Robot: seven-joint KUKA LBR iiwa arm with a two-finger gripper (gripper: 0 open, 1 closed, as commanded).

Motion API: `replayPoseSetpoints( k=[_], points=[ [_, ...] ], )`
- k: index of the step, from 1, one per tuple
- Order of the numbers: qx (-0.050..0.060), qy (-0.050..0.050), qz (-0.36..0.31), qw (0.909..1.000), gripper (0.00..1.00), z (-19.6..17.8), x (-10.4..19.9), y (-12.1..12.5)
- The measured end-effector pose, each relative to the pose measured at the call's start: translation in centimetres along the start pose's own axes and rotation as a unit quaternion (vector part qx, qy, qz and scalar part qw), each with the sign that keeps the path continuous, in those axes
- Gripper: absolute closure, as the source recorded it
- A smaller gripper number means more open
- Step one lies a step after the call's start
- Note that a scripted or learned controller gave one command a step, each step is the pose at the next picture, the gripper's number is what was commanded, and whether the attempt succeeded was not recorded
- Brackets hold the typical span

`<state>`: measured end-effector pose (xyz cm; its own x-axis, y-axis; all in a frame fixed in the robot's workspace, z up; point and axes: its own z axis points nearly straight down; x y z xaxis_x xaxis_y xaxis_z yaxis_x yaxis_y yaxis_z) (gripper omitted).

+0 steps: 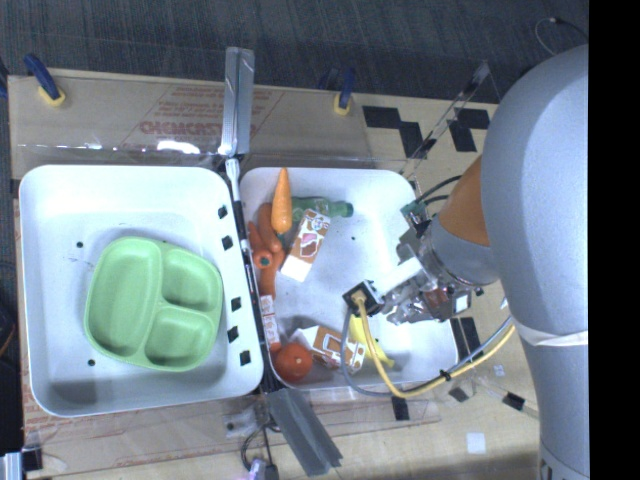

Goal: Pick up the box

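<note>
The gripper (405,306) hung low over the right bin (375,243), its jaws too blurred to tell whether spread or pressed together, while the box (308,239) lay apart from it, seemingly touching the carrot (282,200).

— What kind of place is this?
— It looks like a robotics lab, not a home. A large grey robot arm (540,188) reaches over a bench (130,108) that carries two shallow white bins (40,183) side by side.
— What else shows it?
— Blue clamps (45,80) sit on the bench's far edge, black square markers (395,123) are printed beside them, and the carrot (282,200) looks like a plastic toy.
</note>
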<state>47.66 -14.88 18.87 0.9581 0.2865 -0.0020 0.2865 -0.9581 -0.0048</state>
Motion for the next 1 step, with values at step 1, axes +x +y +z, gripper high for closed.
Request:
replayPoseSetpoints(
  k=[1],
  points=[
    [0.002, -0.001, -0.130, 0.9915, 1.00, 1.09, -1.78, 5.57]
  ],
)
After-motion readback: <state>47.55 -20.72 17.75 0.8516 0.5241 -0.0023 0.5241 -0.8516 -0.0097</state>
